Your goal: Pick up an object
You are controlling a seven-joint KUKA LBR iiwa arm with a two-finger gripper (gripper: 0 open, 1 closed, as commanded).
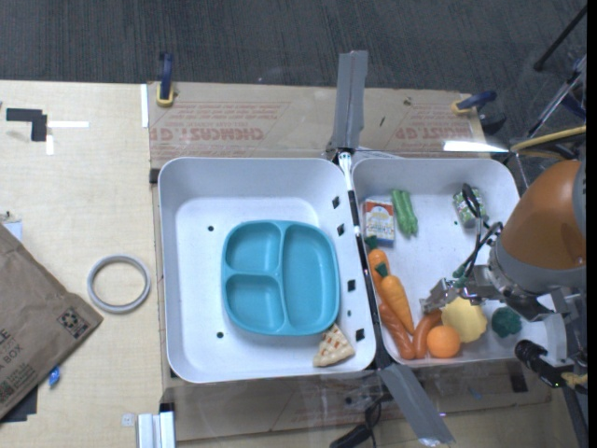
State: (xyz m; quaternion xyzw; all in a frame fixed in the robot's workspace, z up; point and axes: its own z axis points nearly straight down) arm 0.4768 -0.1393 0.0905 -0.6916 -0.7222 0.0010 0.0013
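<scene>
1. Near the front edge of the right bin, the gripper sits low over a cluster of toy food, its metal tip just beside a yellow lemon-shaped fruit; whether it grasps anything, or whether it is parted or clenched, I cannot tell.
2. Just in front of the yellow fruit, by the bin's front wall, lies an orange, touching or nearly touching it.
3. A dark green round object rests toward the bin's front right corner, just beside the yellow fruit.
4. Along the bin's left wall, a carrot lies lengthwise, with reddish sausage-like pieces beside it reaching toward the front wall.
5. Toward the back left of the same bin stands a small printed carton, and a green pod lies just beside it.
6. A crumpled shiny object lies near the back right corner.
7. The arm, grey with an orange band, reaches in over the bin's right edge.
8. The left bin holds a teal divided plate at its middle, and a waffle-patterned wedge lies at the front right corner, touching the plate's rim.
9. On the bench outside the bins, off the left bin's left wall, lies a grey tape ring, with a brown paper bag farther out.
</scene>
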